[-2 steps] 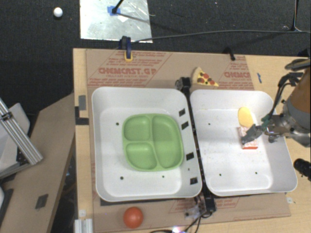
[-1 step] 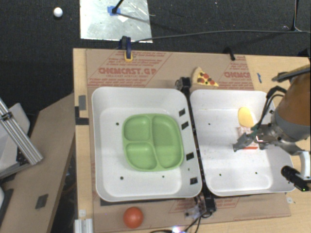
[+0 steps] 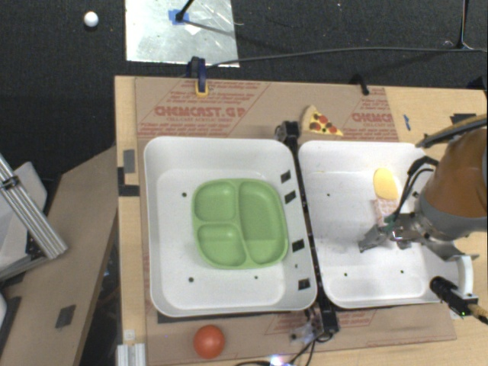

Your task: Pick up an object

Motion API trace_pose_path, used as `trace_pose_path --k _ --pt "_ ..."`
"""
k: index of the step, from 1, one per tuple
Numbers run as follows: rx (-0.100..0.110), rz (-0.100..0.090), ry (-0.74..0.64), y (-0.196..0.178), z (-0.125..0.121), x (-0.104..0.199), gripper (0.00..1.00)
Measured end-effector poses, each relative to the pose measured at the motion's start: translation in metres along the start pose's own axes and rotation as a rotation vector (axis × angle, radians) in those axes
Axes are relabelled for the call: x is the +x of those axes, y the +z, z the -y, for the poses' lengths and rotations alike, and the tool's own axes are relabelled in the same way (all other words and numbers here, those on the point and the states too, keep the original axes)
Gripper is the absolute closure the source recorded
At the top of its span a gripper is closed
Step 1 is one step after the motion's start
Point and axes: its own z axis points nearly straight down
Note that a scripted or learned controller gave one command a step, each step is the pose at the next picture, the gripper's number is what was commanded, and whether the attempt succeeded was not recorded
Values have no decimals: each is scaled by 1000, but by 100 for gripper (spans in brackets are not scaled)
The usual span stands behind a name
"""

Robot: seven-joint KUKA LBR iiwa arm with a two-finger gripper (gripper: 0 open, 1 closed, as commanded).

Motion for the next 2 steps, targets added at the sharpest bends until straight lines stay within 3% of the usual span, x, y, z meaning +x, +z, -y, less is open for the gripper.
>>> trace_pose_path --k 1,2 --pt "-4 1 0 32 -1 0 0" --pt "-7 1 -1 20 -2 0 100"
